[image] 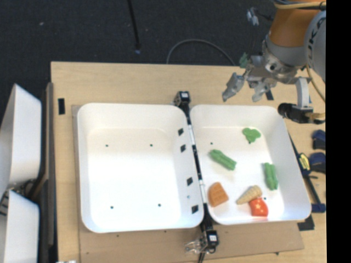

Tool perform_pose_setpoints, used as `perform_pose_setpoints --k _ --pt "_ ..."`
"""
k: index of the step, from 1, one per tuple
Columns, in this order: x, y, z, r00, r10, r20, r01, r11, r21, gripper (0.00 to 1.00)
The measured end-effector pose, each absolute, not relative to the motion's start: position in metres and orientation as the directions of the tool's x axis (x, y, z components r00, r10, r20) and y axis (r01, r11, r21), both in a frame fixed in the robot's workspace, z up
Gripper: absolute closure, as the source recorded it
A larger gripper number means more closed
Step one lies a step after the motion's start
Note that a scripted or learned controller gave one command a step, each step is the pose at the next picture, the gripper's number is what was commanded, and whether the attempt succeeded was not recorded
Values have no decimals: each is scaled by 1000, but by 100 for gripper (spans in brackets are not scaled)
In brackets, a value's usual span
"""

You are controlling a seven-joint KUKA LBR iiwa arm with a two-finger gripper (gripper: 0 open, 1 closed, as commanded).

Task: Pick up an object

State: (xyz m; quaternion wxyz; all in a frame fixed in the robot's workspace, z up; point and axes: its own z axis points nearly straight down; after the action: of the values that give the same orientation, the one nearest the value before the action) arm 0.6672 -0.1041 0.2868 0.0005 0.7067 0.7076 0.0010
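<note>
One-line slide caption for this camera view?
Open gripper above the right bin holding six small items; left bin alongside.

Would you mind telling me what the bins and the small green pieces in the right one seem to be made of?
The bins look like smooth white moulded plastic, judging by the rounded corners and a faint sheen. The green pieces appear to be matte plastic or rubber toy food, uniformly coloured; too small to be sure.

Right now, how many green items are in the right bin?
3: a small green piece near the far wall, a green pod mid-bin, another green pod by the right wall.
</note>
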Motion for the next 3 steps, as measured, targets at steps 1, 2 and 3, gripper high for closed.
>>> perform_pose_setpoints --k 1,2,3 --pt "609 -133 145 4 1000 0 1000 -4 -16 0" --pt "591 -119 98 2 1000 -1 1000 -2 -4 0" --pt "543 -106 101 2 1000 -1 1000 -2 -3 0"
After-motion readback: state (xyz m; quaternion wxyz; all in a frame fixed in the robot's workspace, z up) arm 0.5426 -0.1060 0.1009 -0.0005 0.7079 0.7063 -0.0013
